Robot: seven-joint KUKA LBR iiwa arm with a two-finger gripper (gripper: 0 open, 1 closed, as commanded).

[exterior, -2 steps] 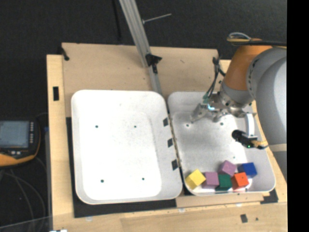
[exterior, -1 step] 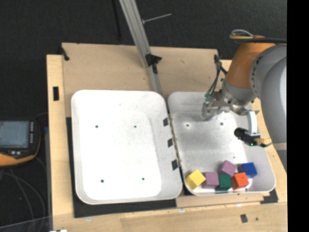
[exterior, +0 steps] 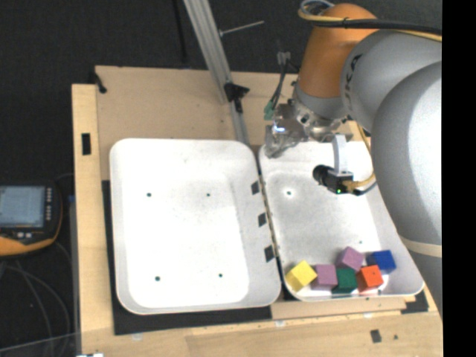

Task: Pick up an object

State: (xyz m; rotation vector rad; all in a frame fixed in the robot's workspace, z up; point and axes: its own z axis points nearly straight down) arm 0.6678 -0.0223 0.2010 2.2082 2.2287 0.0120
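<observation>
Bench (exterior: 89,199): pale wood, standing on a dark floor.
Left bin (exterior: 186,222): shallow, white, a few small dark dots on its floor, sitting on the bench's left half.
Metal rail (exterior: 212,43): grey, slanting from the bench's far edge down to the bins' far corners.
Handheld device (exterior: 26,214): orange-cased with a screen, off the bench's left edge.
</observation>
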